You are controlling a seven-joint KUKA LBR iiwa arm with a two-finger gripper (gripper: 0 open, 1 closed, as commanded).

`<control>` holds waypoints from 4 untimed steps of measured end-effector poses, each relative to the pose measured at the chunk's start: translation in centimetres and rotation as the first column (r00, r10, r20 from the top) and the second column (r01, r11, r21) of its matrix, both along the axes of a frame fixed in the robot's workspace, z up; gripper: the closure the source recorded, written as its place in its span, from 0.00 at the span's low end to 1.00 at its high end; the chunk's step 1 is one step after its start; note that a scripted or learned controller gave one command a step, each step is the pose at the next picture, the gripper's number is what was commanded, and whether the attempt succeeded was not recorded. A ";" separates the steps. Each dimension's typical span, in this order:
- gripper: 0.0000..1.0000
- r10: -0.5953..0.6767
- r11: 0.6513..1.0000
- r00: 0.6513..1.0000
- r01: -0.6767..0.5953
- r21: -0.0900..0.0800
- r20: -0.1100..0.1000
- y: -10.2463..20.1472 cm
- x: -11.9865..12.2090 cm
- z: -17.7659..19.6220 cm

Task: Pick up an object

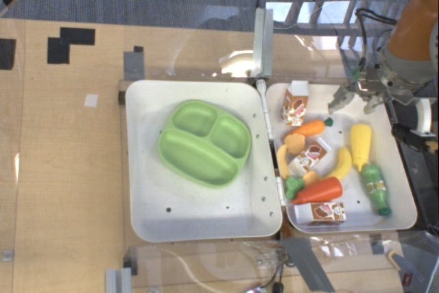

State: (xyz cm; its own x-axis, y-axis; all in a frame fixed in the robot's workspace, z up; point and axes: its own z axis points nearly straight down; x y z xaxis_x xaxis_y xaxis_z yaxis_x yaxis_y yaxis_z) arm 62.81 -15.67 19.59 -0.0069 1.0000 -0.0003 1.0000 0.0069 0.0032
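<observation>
The right bin (405,206) holds several toy foods. Among them are a small brown-and-white carton (296,103), an orange carrot (309,127), a yellow bottle (361,142), a banana (341,162), a green bottle (375,189) and a red pepper (319,191). A second carton (326,213) lies at the bin's front. My gripper (357,99) hangs over the back of this bin, above and right of the carrot. It is open, and I see nothing between its fingers (339,99).
The left bin (144,216) carries a green divided plate (204,141). A metal post (263,44) stands behind the divider between the bins. The arm's orange band (415,24) and cables crowd the back right corner.
</observation>
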 end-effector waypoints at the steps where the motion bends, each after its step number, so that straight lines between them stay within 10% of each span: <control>1: 0.00 -0.070 0.998 0.997 0.070 0.000 0.027 1.0 -0.9 -8.4; 2: 0.00 -0.013 1.000 1.000 0.013 0.003 0.024 6.2 -0.7 -10.0; 3: 1.00 -0.014 1.000 1.000 0.014 0.001 0.014 6.1 -1.0 -9.5; 4: 1.00 -0.069 0.998 0.998 0.069 0.000 0.000 5.0 -1.5 -7.2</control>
